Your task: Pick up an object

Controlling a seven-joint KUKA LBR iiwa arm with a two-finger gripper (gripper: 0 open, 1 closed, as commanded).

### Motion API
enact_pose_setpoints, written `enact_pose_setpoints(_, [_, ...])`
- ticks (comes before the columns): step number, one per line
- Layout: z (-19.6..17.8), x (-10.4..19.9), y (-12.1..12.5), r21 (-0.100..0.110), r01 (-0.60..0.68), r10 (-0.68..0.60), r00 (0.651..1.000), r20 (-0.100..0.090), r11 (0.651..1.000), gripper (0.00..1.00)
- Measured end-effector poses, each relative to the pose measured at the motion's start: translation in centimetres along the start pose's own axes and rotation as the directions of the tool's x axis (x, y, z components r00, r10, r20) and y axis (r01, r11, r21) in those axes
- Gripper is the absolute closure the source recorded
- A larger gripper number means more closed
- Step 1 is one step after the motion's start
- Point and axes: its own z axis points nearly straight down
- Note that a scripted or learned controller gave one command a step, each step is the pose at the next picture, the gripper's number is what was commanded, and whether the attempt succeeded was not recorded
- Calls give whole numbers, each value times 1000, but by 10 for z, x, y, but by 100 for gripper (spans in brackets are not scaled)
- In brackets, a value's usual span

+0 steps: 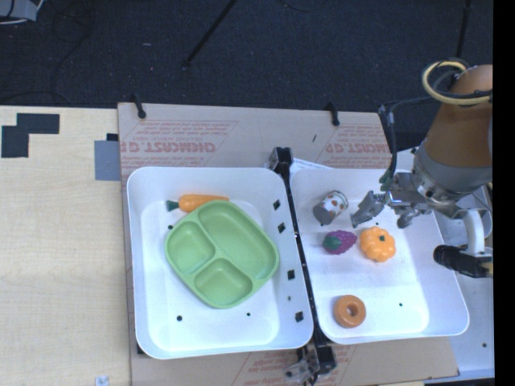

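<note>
Bench: on my screen I saw a pale wooden bench (56,248) at the far left, with a brown cardboard sheet (241,139) lying under both bins.
Left bin: the left white bin (153,328) held a green divided plate (221,253) with three compartments, lying a little turned.
Carrot: a toy carrot (199,203), orange with a green end, lay just behind the plate, touching or almost touching its rim; I could not tell which.
Divider: a black clamp strip (291,248) ran between the two bins, where their rims met.
Right bin: the right white bin (418,312) held four small objects.
Grey object: a small grey and white thing (330,207) lay toward the back of this bin; I could not tell what it was.
Grapes: a purple toy grape bunch (339,242) lay just in front of it, near the middle of the bin.
Pumpkin: an orange toy pumpkin (378,244) stood just beside the grapes, on their right.
Donut: a brown toy donut (350,311) lay near the front rim, well apart from the others.
Gripper: the gripper (385,209) hung over the back of the right bin, just behind the pumpkin; its fingers looked spread apart, and I saw nothing between them.
Arm: the arm (459,135) came in from the right, with its orange band above the wrist.
</note>
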Motion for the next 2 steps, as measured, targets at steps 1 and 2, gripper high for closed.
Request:
enact_pose_setpoints(1, [-5, 0, 2, -10, 1, -1, 1000, 1, 1000, 0])
enact_pose_setpoints(2, [58, -4, -2, -3, 1, -1, 1000, 1, 1000, 0])
